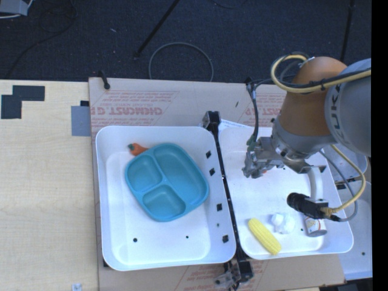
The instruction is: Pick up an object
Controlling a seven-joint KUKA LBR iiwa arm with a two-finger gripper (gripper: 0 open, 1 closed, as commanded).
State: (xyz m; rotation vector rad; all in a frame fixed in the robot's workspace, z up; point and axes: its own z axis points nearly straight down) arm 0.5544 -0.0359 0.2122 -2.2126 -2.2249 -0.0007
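My gripper [254, 166] hangs over the left part of the right bin [339, 247], near the divider between the bins. Nothing shows in its grasp. A yellow corn cob [264, 235] lies at the front of this bin, well below the gripper. Just right of the cob sits a small white crumpled thing [280, 222]. In the left bin [115, 235] a blue divided plate [165, 181] lies flat, with a small orange thing [138, 148] poking out at its far left edge.
A small grey and brown thing [314, 227] rests near the right bin's front right corner. The black divider [221, 187] runs between the bins. Both bins stand on cardboard [151, 105], with a pale wooden table [42, 193] to the left.
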